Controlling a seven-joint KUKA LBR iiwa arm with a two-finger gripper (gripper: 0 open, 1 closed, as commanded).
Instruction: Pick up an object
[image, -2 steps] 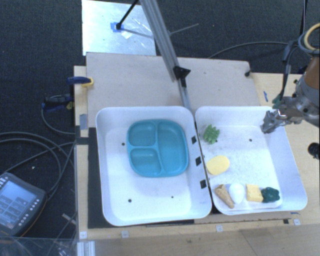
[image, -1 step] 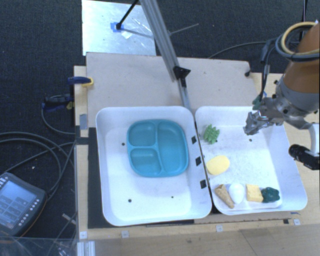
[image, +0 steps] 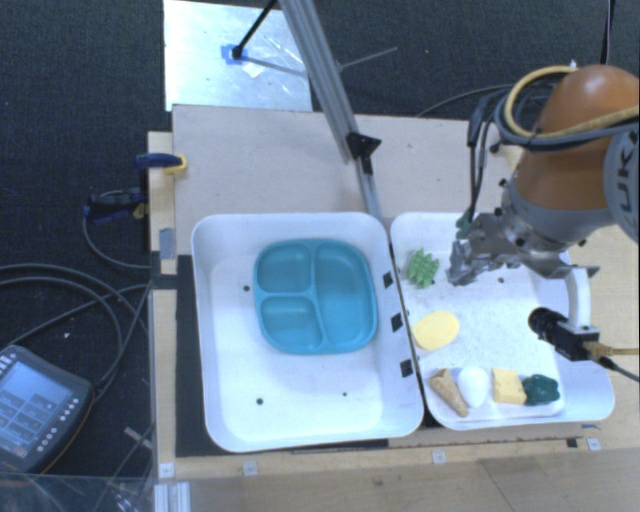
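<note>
Along the near edge of the right-hand shallow white bin (image: 600, 400) lie a tan cone, a white egg-shaped piece, a yellow block and a dark green lump; the flat yellow oval (image: 437, 330) sits behind them. Farther back, the end effector (image: 463, 268) hangs beside the small green knobbly toy (image: 421, 268), empty, its finger state indeterminable. Risk: descending offset, it may nudge the toy against the bin wall and miss.

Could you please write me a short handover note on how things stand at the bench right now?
End effector: low over the upper part of the right bin, just right of the green toy; nothing visibly held, finger state unclear.
Right bin contents: green toy near the top left, yellow piece below it, and along the bottom edge a cone-shaped item, a white egg-like item, a yellow block and a dark green item.
Left bin: holds the blue divided tray.
Done: nothing picked up yet.
Left: grasp and lift one object; the green toy is nearest.
</note>
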